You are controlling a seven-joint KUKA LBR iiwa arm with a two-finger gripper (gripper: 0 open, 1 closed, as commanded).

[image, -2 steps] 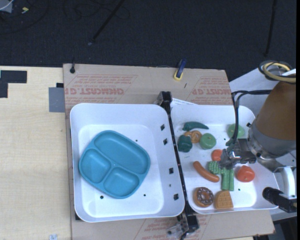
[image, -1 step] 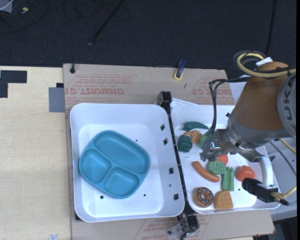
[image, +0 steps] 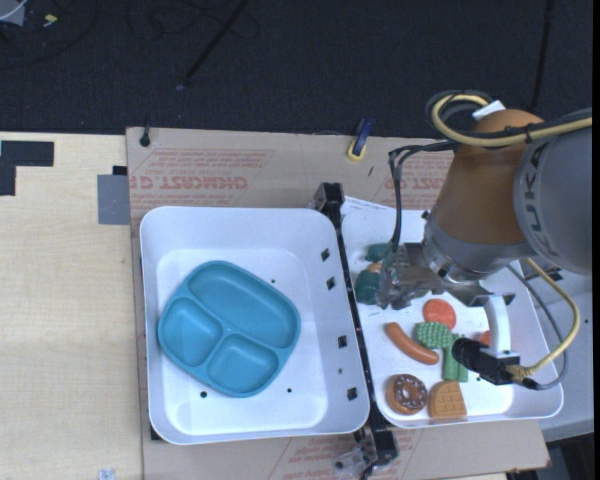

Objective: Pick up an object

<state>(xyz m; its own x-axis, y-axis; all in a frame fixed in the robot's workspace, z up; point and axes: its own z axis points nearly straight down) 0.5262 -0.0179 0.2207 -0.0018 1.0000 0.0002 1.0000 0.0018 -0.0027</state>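
Note:
My gripper [image: 394, 286] hangs low over the upper left part of the right bin [image: 542, 400], under the grey and orange arm [image: 490, 203]. A teal toy [image: 367, 286] lies just left of it, partly hidden. Below the gripper lie an orange sausage [image: 410, 343], a red tomato [image: 439, 312] and a green bumpy vegetable [image: 435, 334]. A chocolate donut [image: 408, 394] and a tan waffle piece [image: 447, 401] sit near the bin's front edge. Nothing can be made out between the gripper's tips.
The left bin [image: 180, 230] holds a blue divided plate [image: 230, 328]. A black divider [image: 342, 298] runs between the bins. Cables and a black-and-white connector [image: 488, 358] hang at the arm's right, over the right bin.

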